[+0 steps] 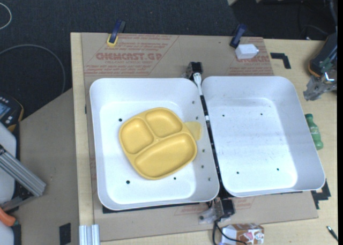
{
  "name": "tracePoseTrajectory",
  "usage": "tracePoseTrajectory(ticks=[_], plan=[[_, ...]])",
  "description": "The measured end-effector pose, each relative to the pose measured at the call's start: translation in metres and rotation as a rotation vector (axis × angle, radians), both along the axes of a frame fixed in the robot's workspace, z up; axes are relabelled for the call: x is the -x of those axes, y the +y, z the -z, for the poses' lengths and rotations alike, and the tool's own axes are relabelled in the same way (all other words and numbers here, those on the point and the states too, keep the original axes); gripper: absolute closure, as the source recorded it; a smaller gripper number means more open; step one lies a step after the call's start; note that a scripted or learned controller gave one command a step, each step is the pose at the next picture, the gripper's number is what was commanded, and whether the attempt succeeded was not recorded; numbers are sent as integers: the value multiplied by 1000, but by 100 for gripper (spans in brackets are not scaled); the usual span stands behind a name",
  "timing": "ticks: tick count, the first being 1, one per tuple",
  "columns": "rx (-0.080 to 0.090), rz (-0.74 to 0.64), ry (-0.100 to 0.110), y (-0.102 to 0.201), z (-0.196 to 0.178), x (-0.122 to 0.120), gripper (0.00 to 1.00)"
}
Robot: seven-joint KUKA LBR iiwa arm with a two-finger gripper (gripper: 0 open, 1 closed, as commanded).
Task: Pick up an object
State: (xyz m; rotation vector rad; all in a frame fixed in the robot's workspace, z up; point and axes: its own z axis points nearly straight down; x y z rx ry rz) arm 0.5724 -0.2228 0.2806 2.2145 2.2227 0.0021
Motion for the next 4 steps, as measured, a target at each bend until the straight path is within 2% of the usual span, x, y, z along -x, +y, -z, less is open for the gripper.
tracePoseTrajectory(ticks=[1, 2, 4], plan=[[-8, 9, 21, -1, 138, 99, 100], [-3, 5, 4, -1, 198, 93, 100], [-1, 4, 2, -1, 196, 93, 100]])
